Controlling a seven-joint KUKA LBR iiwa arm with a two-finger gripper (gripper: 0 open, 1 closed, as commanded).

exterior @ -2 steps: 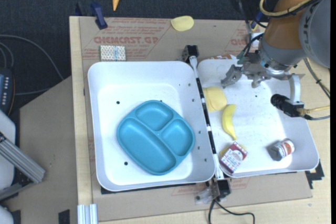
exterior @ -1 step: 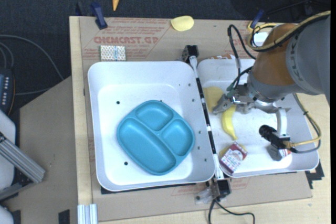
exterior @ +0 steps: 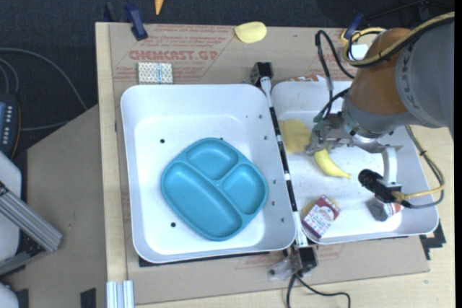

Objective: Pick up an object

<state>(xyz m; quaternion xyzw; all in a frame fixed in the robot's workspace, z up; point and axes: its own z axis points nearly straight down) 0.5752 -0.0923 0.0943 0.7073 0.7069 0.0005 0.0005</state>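
Observation:
The right bin holds a yellow banana, a pale yellow flat piece by its left wall, a red and white packet at the front, and a small grey and red object at the front right. My gripper is low in this bin, right at the banana's upper end and beside the pale yellow piece. The grey arm with its orange band hangs over the back of the bin and hides what lies beneath it.
A blue divided plate lies in the left bin. On the board behind the bins are a yellow lump, a blue clip and a patterned packet. A toy carrot lies on the floor beyond. Cables trail over the right bin's right side.

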